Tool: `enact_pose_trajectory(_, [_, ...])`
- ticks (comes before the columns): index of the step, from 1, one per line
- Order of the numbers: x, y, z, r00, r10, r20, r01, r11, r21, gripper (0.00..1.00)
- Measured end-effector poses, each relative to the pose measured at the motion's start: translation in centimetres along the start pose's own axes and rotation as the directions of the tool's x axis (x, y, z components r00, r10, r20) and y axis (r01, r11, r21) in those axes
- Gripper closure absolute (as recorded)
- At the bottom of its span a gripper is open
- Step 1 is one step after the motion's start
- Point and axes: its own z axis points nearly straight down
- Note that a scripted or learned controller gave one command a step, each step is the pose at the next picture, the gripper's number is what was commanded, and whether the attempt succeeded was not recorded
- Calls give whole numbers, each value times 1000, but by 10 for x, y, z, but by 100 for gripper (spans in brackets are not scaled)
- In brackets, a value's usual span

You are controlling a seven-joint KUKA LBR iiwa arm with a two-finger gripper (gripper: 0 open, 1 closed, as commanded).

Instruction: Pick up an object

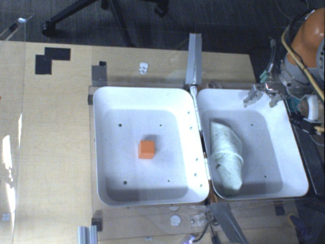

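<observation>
I'm seeing the jaws hanging spread and empty over the right bin's far edge. One rolled white cloth is lying there, one orange block mid left bin.

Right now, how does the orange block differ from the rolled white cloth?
The orange block is small, cube-shaped and bright; the rolled white cloth is far larger, long, soft-looking and nearly blends into its bin. The block sits near the middle of the left bin; the cloth lies lengthwise along the right bin's left side. Both rest on bin floors, apart from the gripper.
</observation>
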Motion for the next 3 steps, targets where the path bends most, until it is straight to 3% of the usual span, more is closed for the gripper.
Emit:
enact_pose_trajectory(1, [27, 25, 100, 999, -36, 2, 36, 999, -5, 0])
enact_pose_trajectory(2, [28, 28, 86, 999, -43, 5, 43, 999, -13, 100])
enact_pose_trajectory(3, [82, 24, -5, 993, -120, 0, 120, 993, -4, 100])
